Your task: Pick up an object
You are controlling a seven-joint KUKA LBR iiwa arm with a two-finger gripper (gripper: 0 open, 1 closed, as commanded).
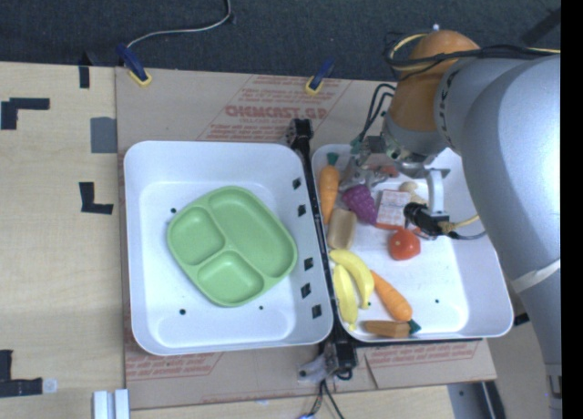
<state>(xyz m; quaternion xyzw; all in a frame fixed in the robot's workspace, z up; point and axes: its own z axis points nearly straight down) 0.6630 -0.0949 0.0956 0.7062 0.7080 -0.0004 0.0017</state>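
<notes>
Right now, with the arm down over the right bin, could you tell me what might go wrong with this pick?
1. The purple grapes, the bread roll and a carrot lie crowded under the claw, so it may nudge or catch two at once.
2. The tomato is round and could roll away if bumped.
3. The bananas sit against the bin's left wall, limiting approach.

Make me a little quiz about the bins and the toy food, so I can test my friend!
1. True or false: the green tray lies in the left bin.
2. Which fruit lies at the right bin's left wall? A) banana B) pineapple C) pear
3. Fill in: the red tomato sits next to the purple ____.

Key: 1 true; 2 A; 3 grapes. The gripper is above the right bin's far end.
</notes>
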